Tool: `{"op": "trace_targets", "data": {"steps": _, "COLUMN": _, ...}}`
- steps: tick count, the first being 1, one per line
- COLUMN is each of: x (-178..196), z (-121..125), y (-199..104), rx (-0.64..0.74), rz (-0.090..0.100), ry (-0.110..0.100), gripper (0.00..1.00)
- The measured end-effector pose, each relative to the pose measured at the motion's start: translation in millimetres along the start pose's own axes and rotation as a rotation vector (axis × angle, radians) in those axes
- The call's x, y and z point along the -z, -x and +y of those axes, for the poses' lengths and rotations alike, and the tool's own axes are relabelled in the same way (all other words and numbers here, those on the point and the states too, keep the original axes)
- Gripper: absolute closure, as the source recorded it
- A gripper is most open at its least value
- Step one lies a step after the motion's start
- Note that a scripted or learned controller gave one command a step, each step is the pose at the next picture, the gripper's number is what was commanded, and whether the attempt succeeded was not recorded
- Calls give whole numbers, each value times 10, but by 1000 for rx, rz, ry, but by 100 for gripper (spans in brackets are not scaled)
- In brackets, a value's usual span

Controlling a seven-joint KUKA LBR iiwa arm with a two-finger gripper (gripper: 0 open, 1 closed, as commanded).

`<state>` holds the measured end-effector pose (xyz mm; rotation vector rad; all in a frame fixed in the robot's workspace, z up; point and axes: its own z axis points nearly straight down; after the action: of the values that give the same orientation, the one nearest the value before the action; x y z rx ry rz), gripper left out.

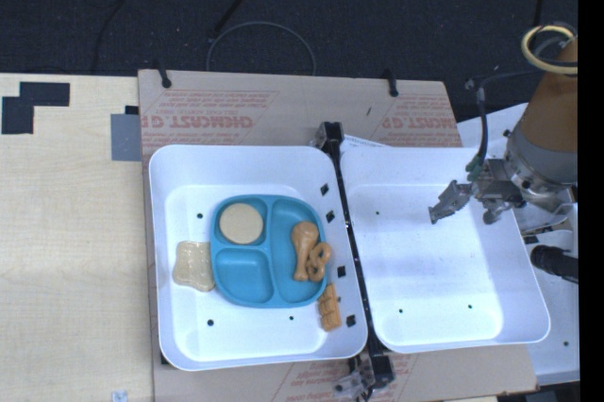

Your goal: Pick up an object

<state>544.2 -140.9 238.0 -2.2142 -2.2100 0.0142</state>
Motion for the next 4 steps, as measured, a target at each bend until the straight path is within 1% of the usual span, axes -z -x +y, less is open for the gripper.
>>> {"op": "trace_targets", "data": {"steps": 1, "x": 69, "z": 22, "y": 1, "rx": 2, "rz": -2, "ry": 12, "gripper": 0}}
{"op": "trace_targets", "data": {"steps": 2, "x": -508, "z": -27, "y": -96, "rx": 3, "rz": 0, "ry": 7, "gripper": 0}}
{"op": "trace_targets", "data": {"steps": 3, "x": -1073, "z": 50, "y": -46, "rx": 1, "rz": -1, "ry": 7, "gripper": 0}}
{"op": "trace_targets", "data": {"steps": 4, "x": -1523, "z": 54, "y": -55, "rx": 0, "rz": -2, "ry": 12, "gripper": 0}}
